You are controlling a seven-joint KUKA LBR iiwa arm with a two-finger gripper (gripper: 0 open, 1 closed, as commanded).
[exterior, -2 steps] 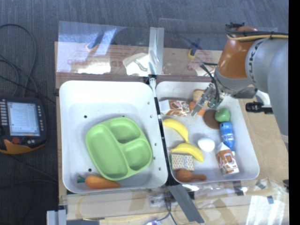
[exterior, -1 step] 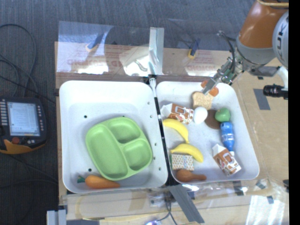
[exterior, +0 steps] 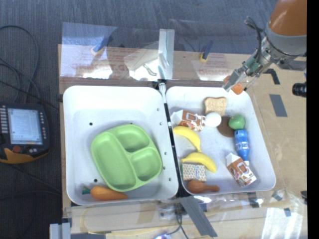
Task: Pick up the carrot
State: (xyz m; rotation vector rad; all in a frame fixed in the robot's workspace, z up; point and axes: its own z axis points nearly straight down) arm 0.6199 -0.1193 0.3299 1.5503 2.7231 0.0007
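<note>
One carrot point(exterior: 105, 193) lies in the left bin point(exterior: 75, 101); the gripper point(exterior: 234, 85) (grip state unclear) hovers far off.

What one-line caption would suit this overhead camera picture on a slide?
Gripper hovers over the right bin's far edge; the carrot lies in the left bin beside a green plate.

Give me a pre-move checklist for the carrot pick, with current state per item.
1. Carrot located: ok, lying flat at the left bin's front edge.
2. Carrot free of cover: ok, beside the green tray, nothing lies over it.
3. Clearance around it: not ok, wedged between tray rim and bin wall.
4. Gripper above the target: not ok, it hangs over the right bin's back corner.
5. Gripper free of load: cannot tell.
6. Path across: ok, only low items lie between.
</note>
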